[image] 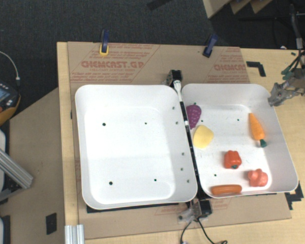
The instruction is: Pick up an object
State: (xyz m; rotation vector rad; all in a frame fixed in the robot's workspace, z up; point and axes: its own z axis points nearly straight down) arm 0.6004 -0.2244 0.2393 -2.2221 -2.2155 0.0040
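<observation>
over in the right bin [282, 151] sit six toy foods: one purple [193, 114], one yellow [203, 136], one carrot [256, 128], two red [232, 159], one sausage [226, 189]. the gripper [280, 92] hovers at its rim.

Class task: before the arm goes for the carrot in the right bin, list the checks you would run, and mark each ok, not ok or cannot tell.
1. Carrot lies in the right bin: ok.
2. Carrot lies apart from the red pepper: ok.
3. Nothing lies on top of the carrot: ok.
4. Gripper is above the carrot: not ok, it sits at the bin's far right corner.
5. Fingers ready: cannot tell.
</observation>
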